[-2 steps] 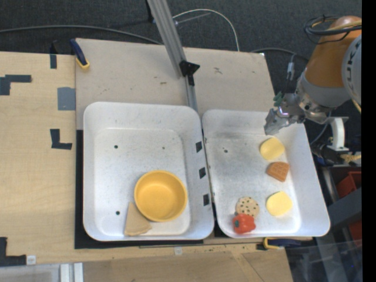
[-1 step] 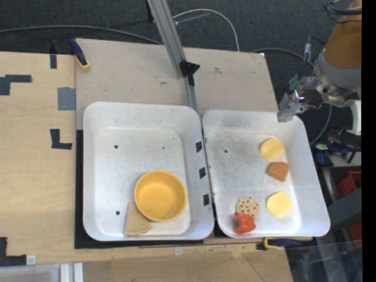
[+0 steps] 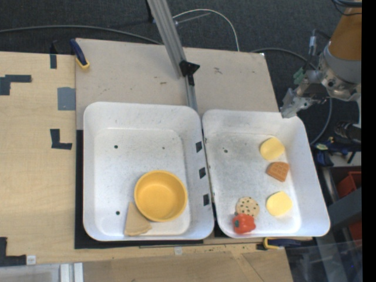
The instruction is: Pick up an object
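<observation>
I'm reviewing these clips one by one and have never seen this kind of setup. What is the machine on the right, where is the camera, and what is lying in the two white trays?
The camera is fixed above a bench, looking down at a slant. At the right is a robot arm, grey with an orange band; its gripper hangs just past the right bin's far right corner, with nothing seen in it. That bin holds two pale yellow pieces, an orange-brown wedge, a speckled cookie and a red toy. The left bin holds a yellow bowl and a tan wedge partly under it.
</observation>
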Action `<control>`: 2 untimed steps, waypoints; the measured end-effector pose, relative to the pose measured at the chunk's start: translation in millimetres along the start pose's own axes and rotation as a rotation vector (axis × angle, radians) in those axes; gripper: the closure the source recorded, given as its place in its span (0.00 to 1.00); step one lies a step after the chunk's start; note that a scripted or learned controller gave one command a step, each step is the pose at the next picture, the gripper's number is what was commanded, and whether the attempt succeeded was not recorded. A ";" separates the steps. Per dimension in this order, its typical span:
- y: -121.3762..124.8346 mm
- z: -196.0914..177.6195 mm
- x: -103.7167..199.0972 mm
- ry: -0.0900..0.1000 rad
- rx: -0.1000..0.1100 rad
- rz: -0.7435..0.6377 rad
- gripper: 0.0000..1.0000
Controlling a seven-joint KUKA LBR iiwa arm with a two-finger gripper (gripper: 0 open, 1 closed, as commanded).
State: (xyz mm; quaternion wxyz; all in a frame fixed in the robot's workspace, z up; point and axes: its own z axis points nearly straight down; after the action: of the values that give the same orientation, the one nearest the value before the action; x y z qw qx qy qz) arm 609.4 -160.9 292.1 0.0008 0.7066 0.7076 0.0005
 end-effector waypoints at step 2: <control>-18.6 31.7 104.7 0.002 0.005 -0.005 1.00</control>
State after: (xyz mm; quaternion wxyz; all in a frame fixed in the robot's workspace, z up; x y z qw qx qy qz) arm 590.8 -56.2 260.3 -0.0017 0.7047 0.7095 -0.0004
